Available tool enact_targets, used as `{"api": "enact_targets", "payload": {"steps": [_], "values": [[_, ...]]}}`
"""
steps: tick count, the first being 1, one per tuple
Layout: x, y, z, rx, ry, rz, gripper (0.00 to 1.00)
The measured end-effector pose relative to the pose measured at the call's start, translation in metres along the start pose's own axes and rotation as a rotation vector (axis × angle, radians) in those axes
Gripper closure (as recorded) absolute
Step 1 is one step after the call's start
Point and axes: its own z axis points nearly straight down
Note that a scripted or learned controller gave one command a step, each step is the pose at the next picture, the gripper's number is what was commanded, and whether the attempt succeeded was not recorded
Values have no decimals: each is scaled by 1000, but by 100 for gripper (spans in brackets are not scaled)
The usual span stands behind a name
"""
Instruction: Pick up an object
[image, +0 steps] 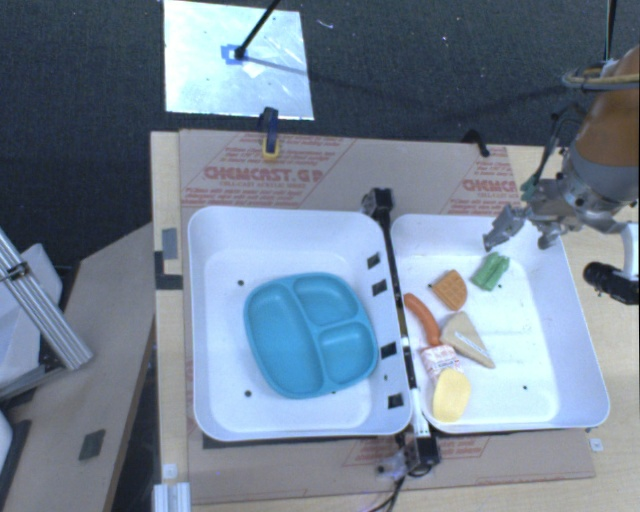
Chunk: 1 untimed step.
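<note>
White bins (290, 225) on cardboard-covered bench (330, 165), dark carpet (80, 100) behind.

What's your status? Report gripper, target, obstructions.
Gripper open, above right bin, holding nothing. Green block nearest, just below the fingers. Waffle lies beside it, apart.

A blue divided plate (308, 333) lies in the left white bin (215, 240), both bins rest on a cardboard sheet (330, 165), and a shiny metal panel (238, 60) lies beyond
</note>
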Motion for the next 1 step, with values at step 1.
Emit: {"api": "enact_targets", "payload": {"steps": [1], "values": [[0,2,-7,-11,-2,-2,0]]}}
